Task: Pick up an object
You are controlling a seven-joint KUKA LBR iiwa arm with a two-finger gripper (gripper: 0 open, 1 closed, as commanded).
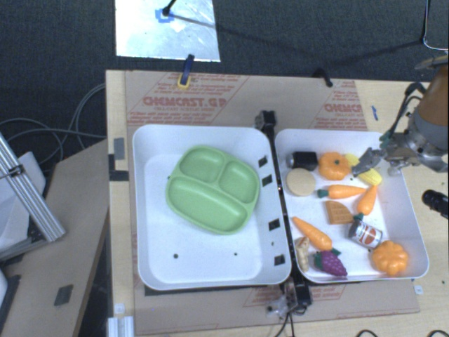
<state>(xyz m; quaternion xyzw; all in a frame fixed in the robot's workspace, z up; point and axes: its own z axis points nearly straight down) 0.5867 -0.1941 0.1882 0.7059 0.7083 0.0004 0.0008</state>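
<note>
- The arm comes in from the right, and its claw (374, 161) hangs low over the upper right part of the right bin (415, 239). From where I stand I cannot tell how the claw is set, and I see nothing held in it.
- The pickable things all lie in that right bin: a small orange pumpkin (334, 166), a yellow piece (372, 177) just under the claw, two carrots (346, 192) beside it, a black block (304, 160), a pale round disc (302, 182), a bread slice (338, 212), a can (366, 234), a longer carrot (313, 233), purple grapes (330, 262) and a second pumpkin (390, 257) near the front corner.
- The left bin (151, 258) carries a green divided plate (213, 188), well apart from the claw.
- The step in hand looks like the approach, so the nearest target is probably the yellow piece or the small pumpkin.
- To do it well, I would settle on one item, centre over it, and come straight down.
- The yellow piece touches a carrot, so a careless close could nudge both; turning the wrist so the grip crosses its short side should help.
- The round pumpkin may roll away if pinched off-centre.
- Lift slowly and check that something really comes up.
</note>
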